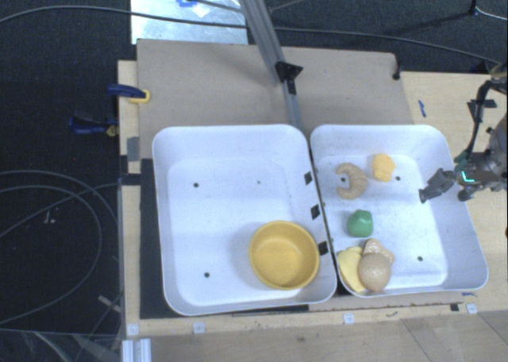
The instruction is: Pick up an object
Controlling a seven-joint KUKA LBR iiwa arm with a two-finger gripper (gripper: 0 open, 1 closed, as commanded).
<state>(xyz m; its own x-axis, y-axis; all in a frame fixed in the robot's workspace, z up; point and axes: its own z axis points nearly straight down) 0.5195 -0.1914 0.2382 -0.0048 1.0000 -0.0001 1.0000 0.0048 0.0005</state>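
The gripper [435, 188] is being held over the right edge of the right bin [432, 140], and whether its dark fingers are parted or closed cannot be told at this size, nothing being seen between them. The nearest candidate, a small yellow piece [383, 167], is lying beside a curled tan piece [351, 179] toward the bin's back. It is being judged light, probably soft plastic or foam, and best pinched across its narrow width.

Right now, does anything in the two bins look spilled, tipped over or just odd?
Nothing looks spilled or broken. The yellow bowl sits upright in the left bin. The one untidy spot is the right bin's near left corner, where a tan lump lies crowded against a yellow piece. The claw is at that bin's right edge.
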